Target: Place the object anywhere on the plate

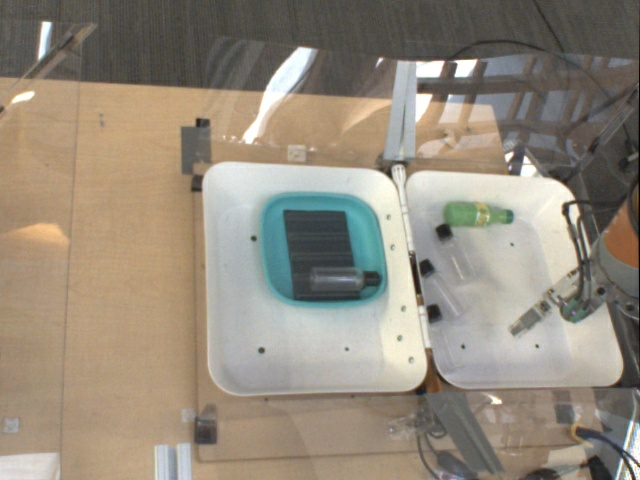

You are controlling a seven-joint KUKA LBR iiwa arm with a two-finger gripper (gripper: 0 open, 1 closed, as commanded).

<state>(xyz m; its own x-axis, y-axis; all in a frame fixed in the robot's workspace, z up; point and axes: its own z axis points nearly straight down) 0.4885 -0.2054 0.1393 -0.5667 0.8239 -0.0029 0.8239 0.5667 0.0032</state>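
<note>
Bins sit side by side on the wooden bench (110, 268), both shallow and white. The left bin (240, 358) carries a teal plate (275, 238) with a dark ribbed rectangular object (318, 236) lying on it, and across that object's near end rests a small clear bottle with a dark cap (340, 281), so both are within the plate's rim. The right bin (500, 363) holds a green bottle (478, 214) on its side near the far wall, and a couple of clear bottles with dark caps (450, 268) closer to the dividing edge. Over the right bin's right part hangs the gripper (535, 316), pointing left, nothing between its fingers; whether they are spread or pressed together I cannot tell.
</note>
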